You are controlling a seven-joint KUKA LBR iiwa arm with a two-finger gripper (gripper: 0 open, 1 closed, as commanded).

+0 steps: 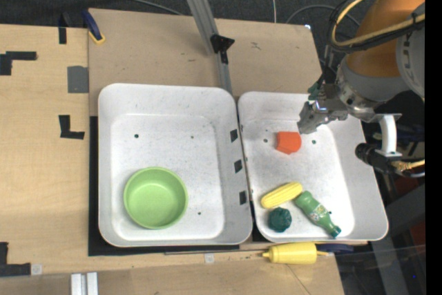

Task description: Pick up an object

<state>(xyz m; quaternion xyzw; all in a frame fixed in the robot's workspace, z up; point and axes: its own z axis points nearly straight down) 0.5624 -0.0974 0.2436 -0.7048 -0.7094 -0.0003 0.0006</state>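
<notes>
The small orange block (289,142) lies in the far part of the right white bin (359,217), just left of the end effector (309,122), whose grip state I cannot tell. Nearer lie a yellow corn cob (281,194) and green bottle (318,213).

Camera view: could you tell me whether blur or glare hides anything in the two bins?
Camera view: evenly lit, slightly soft overall; the orange block, corn cob and green bowl read clearly with faint shadows; the gripper is dark and blurred, so its shape is unclear.
</notes>
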